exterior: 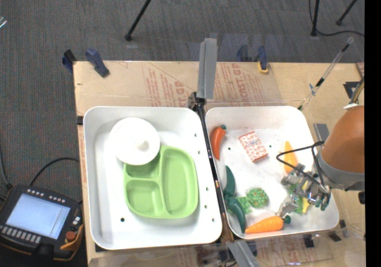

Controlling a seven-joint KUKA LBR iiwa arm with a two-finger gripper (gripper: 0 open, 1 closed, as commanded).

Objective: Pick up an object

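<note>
**Gripper low in the right bin, among toy food**

Camera view, from above at a slant. Dark grey carpet across the top and left, crossed by black stand legs (146,4) at the top middle and top right. Below that, a bench topped with printed brown cardboard (149,84), held at the far edge by blue clamps (95,62). Upright grey post (207,69) at the far end of the seam between the bins. On the floor at lower left, a teach pendant (38,219) with a pale lit screen.

Left bin (98,200): a green divided tray (162,184) lying flat, a round white bowl (137,140) overlapping its far left corner.

Right bin (300,120): an orange-red pepper (216,139) near the far left wall, a small red and white box (253,145) just right of it, a dark green vegetable (233,200) along the left wall, a green broccoli piece (258,197) beside that, an orange carrot (265,224) by the near wall, a yellow piece (290,156) toward the right.

Arm (351,150) in from the right, orange band showing. Gripper (302,191) down near the bin's right near corner, just right of the broccoli and above the carrot; a yellow-green item under the metalwork. Open or closed: cannot tell.
</note>
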